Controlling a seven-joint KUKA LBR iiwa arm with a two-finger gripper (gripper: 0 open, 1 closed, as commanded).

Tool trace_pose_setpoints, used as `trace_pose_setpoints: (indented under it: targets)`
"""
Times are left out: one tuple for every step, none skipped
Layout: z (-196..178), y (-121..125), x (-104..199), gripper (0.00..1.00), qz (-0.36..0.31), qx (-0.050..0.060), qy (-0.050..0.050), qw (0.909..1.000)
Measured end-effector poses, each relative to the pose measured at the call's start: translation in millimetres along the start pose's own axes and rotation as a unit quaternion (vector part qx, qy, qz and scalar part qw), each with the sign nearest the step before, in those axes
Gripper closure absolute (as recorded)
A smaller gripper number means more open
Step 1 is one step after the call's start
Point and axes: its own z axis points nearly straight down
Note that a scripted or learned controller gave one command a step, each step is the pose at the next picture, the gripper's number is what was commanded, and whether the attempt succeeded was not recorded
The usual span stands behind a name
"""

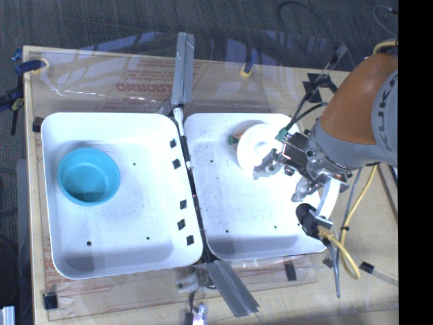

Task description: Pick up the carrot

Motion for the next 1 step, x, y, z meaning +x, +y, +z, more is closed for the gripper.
trace_pose_setpoints:
  targets:
    - [39.5,13.4,-23.2,0.00,-0.021,0.000,0.000,0.9998]
